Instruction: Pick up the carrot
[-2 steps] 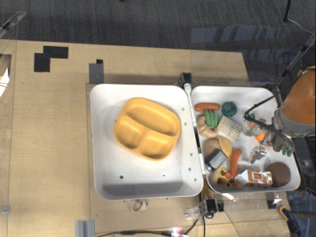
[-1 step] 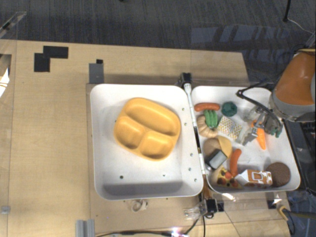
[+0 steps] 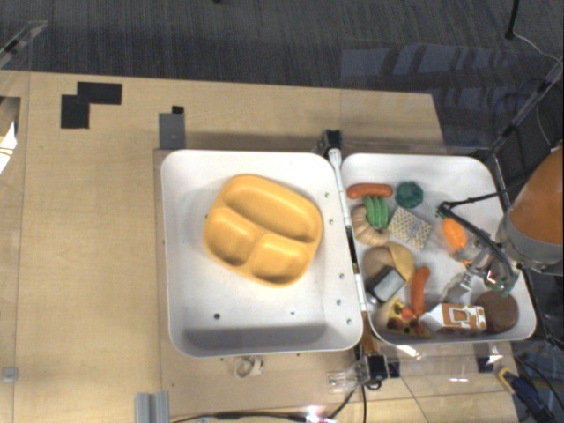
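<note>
The claw (image 3: pixel 473 274) hung low over the right side of the right bin (image 3: pixel 507 183), at the end of the grey arm that came in from the right with its orange band (image 3: pixel 539 203) showing above the wrist. Its metal fingers were a tangle of glints and cables from where I stood, and I could not tell whether they were spread or closed; nothing I could make out sat between them.

The carrot (image 3: pixel 453 233) lay just up and to the left of the claw, a short orange piece near the bin's right wall, very close to the claw, though whether they touched I could not say.

Around it the right bin was crowded. A dark green round thing (image 3: pixel 409 193) sat near the top, with a red sausage (image 3: pixel 369 190) to its left and a green pepper-like piece (image 3: pixel 377 210) below that. A patterned grey block (image 3: pixel 411 228) rested in the middle. Lower down were a brown potato shape (image 3: pixel 380 260), a small dark box (image 3: pixel 387 284), a second red sausage (image 3: pixel 419 286) standing on a slant, and an orange-and-white carton (image 3: pixel 463 317) along the bottom edge beside a brown round lump (image 3: pixel 502 309).

The left bin (image 3: pixel 181 263) held one thing, a big yellow moulded tray (image 3: pixel 263 228) with three hollows, set at a tilt near the middle. Both bins sat side by side on the pale wooden surface (image 3: pixel 79 263).
</note>
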Robot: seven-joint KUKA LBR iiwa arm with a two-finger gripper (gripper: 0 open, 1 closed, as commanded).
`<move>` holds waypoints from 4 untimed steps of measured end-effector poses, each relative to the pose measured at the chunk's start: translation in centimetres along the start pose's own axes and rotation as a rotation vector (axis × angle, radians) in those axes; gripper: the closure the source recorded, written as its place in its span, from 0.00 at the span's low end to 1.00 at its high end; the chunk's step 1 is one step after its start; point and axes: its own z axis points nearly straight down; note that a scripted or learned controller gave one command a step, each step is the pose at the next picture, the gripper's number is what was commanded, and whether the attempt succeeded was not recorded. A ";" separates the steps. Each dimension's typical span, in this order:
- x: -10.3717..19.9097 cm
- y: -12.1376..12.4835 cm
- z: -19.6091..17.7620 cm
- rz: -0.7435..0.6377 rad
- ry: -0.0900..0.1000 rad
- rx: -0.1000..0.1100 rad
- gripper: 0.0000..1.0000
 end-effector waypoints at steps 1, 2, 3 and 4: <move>-9.3 7.0 -1.2 0.123 -0.001 -0.002 0.00; -5.2 4.7 -1.0 0.097 -0.022 -0.009 0.00; -4.3 2.6 0.1 -0.031 -0.001 0.001 0.00; 1.2 -0.8 -0.1 0.065 -0.005 -0.001 0.00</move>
